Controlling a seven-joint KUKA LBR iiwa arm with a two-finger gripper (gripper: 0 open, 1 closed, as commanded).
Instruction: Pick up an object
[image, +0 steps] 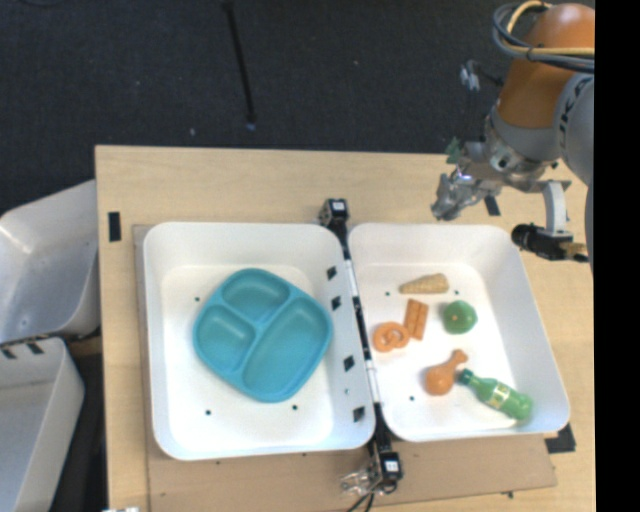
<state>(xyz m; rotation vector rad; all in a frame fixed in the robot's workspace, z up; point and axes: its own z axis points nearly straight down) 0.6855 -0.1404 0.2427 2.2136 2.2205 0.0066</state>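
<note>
Two shallow white bins sit side by side on the bench. The left bin (170, 420) holds a blue sectioned tray (262, 334), lying flat near its centre. The right bin (535, 330) holds the small candidates for picking: a tan wedge (425, 285), an orange ring (389, 337) touching an orange block (416, 320), a green round piece (459, 317), an orange drumstick-shaped toy (443, 375) and a green bottle (497, 394) lying on its side, just beside the drumstick.

The gripper (452, 196) hangs above the bench, just outside the right bin's far rim, apart from every object. Whether it is released or clenched cannot be told at this resolution; nothing is seen in it.

Judgement: the pick has not begun. The loose spread of the pieces suggests scattered placement. The tan wedge lies nearest the gripper and stands clear of its neighbours, so access looks easiest there.
</note>
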